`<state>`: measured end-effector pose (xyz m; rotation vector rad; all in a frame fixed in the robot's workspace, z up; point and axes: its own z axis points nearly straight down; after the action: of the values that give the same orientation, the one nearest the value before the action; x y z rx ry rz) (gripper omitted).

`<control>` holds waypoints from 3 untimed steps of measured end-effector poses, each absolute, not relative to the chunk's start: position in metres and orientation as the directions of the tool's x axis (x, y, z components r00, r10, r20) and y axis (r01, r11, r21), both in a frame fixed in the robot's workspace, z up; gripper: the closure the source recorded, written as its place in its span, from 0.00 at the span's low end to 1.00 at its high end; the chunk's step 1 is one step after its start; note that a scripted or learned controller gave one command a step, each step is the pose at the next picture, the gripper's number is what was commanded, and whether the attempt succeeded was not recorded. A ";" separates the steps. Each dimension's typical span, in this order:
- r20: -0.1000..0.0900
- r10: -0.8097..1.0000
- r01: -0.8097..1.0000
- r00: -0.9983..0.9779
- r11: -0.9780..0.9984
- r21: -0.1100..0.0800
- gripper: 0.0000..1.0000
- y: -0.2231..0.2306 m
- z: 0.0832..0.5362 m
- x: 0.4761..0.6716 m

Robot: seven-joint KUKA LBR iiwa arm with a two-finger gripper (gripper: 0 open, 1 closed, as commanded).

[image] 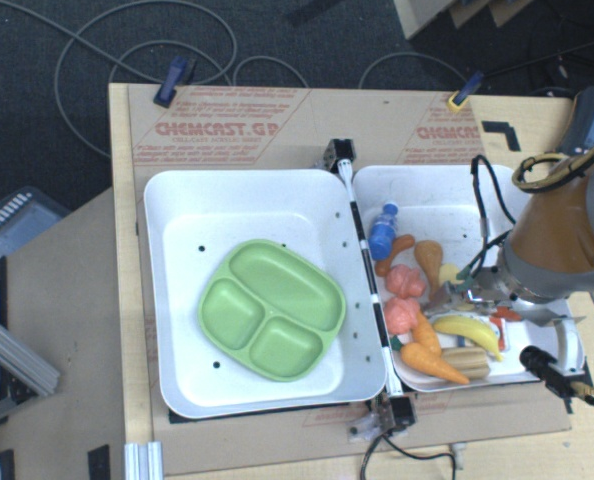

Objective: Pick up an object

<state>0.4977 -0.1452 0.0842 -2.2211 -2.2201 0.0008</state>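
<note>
We log the gripper (469, 286) low in the right bin (417, 180), reaching in from the right; whether it is open or closed we cannot tell, as the arm (562, 233) covers it.

Right bin, contents crowded along the left wall and front edge:
- one banana (469, 330), just beside the gripper tip
- two carrots (435, 361), orange, near the front rim
- two pink lumpy toys (406, 282), one behind the other
- one brown drumstick-shaped piece (430, 261)
- one blue bottle (382, 234), leaning at the dividing wall
- one tan stick-shaped piece (465, 359) under the banana

Open floor in this bin lies toward the back wall and back right corner.

Left bin (177, 208): one green divided tray (271, 309), three compartments, set at a slant near the centre. Bare white floor rings it, widest at the back and left.

Bench (227, 128): two clamps at the rear edge, one blue (173, 80), one yellow-and-blue (465, 91).
</note>
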 end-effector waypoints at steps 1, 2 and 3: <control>0.000 1.000 1.000 -0.001 0.001 0.001 0.00 -0.104 0.085 0.560; -0.001 1.000 1.000 0.000 0.000 0.001 0.00 -0.099 0.085 0.592; -0.001 1.000 1.000 -0.001 0.001 0.000 0.00 -0.097 0.085 0.627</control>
<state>0.6271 -0.0969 0.0847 -2.2208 -2.2229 0.0003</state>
